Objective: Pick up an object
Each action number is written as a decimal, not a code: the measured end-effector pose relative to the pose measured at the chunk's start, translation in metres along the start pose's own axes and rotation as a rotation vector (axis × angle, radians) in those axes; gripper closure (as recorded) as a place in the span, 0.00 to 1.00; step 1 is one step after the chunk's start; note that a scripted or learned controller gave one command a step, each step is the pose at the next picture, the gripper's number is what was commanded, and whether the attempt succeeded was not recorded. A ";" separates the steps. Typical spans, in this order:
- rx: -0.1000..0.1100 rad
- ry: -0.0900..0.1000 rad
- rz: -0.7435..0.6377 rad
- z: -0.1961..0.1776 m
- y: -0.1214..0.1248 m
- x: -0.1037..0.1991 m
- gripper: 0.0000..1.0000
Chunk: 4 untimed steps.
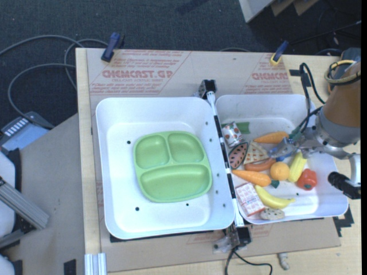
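The right bin (298,104) holds a heap of toy food: a carrot (271,137) at the back, a second carrot (252,177), an orange (280,171), a banana (272,198), a red pepper (307,179), a yellow piece (297,168), a small can (231,133) and a watermelon slice (238,153). My gripper (285,148) reaches in from the right and hangs low over the middle of the heap, just above the orange and below the back carrot. I see nothing lifted clear of the pile.
The left bin (114,153) carries a green divided plate (172,166). A red-and-white packet (248,196) and a bread-like piece (271,213) lie at the right bin's front. The arm's wrist (338,128) overhangs that bin's right wall. Blue clamps (111,46) sit at the bench's back edge.
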State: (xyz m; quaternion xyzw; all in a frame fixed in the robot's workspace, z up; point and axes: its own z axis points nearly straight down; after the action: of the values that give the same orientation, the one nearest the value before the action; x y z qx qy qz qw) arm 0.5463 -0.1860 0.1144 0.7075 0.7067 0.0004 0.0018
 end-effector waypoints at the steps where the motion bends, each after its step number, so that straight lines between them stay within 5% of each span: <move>1: -0.006 -0.004 0.001 0.027 -0.019 -0.009 0.00; 2: 0.004 0.003 -0.001 0.030 -0.068 0.037 0.00; 3: 0.002 0.001 -0.001 0.026 -0.016 -0.004 0.00; 4: 0.000 0.000 -0.001 0.016 -0.015 -0.004 1.00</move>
State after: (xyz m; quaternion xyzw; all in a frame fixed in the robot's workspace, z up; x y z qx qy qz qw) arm 0.5311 -0.1898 0.0985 0.7072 0.7070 0.0005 0.0017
